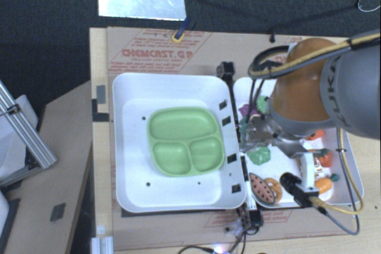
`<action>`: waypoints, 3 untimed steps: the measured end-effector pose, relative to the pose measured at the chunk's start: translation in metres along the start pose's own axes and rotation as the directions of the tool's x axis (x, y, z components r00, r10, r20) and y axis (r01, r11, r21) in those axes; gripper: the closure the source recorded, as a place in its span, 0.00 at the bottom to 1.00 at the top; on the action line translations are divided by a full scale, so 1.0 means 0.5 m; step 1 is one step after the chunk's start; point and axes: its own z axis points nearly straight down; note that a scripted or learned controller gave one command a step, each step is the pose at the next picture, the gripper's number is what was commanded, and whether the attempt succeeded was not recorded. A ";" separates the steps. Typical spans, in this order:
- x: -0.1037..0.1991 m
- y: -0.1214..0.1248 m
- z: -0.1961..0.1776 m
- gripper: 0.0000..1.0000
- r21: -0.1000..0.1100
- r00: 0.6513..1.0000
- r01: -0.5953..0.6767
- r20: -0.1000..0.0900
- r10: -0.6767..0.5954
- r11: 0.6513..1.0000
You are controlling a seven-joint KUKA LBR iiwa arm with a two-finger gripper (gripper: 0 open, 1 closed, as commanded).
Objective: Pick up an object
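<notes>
My gripper (255, 135) reaches down into the left part of the right bin (351, 202), under the grey and orange arm. A green toy (259, 156) lies just below the gripper, close to it; I cannot tell whether they touch. A purple and green toy (260, 106) lies just above the gripper by the bin's left wall. A watermelon-slice toy (266, 188) rests at the bin's front left. Small orange toys (324, 184) lie at the front right. The arm hides much of this bin.
The left bin (128, 128) holds a pale green divided plate (184, 141) in its middle. Black clips (227, 122) line the wall between the two bins. A cardboard sheet (158, 50) lies under both bins.
</notes>
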 end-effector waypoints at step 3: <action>-0.013 0.030 -0.023 1.00 -0.002 1.000 -0.002 0.000 0.002 1.000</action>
